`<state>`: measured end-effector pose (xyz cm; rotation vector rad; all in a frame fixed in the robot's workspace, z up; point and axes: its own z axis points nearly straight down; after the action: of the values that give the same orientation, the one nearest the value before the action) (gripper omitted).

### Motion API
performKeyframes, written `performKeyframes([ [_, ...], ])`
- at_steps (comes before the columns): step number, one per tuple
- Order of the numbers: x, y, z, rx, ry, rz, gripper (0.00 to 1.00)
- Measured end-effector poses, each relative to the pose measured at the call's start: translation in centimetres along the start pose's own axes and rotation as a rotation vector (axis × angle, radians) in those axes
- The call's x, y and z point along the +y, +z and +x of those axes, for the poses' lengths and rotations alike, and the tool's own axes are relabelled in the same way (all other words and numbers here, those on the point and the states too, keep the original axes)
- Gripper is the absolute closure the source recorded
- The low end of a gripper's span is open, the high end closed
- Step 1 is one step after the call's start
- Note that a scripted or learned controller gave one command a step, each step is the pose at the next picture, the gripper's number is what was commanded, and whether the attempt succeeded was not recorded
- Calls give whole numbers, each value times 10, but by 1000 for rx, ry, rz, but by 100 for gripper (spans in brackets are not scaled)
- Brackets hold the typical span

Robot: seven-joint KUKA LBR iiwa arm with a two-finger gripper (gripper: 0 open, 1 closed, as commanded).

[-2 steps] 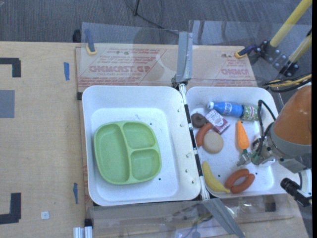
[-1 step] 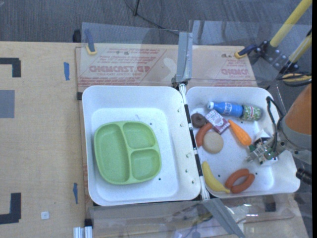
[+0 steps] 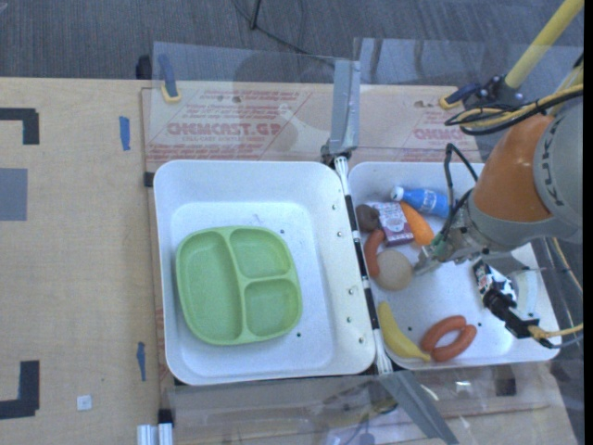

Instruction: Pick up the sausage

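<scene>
A curled red-orange sausage point(image 3: 449, 338) lies near the front of the right bin point(image 3: 482, 290). A straighter reddish sausage-like piece point(image 3: 372, 251) lies along that bin's left wall, partly hidden behind a beige ball point(image 3: 394, 271). My gripper point(image 3: 434, 255) hangs low over the middle of the right bin, just right of the beige ball and well behind the curled sausage. I see nothing held in it.
The right bin also holds a blue bottle point(image 3: 422, 197), an orange carrot point(image 3: 418, 222), a small packet point(image 3: 394, 222), a brown lump point(image 3: 368, 216) and a banana point(image 3: 398, 336). A green divided plate point(image 3: 239, 286) sits in the left bin point(image 3: 185, 188). Cables trail from the wrist at the right.
</scene>
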<state>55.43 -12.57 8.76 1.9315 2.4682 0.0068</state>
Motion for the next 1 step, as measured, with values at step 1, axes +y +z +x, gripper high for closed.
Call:
performKeyframes([
  [1, -1, 1, -1, -1, 2, 2, 0],
])
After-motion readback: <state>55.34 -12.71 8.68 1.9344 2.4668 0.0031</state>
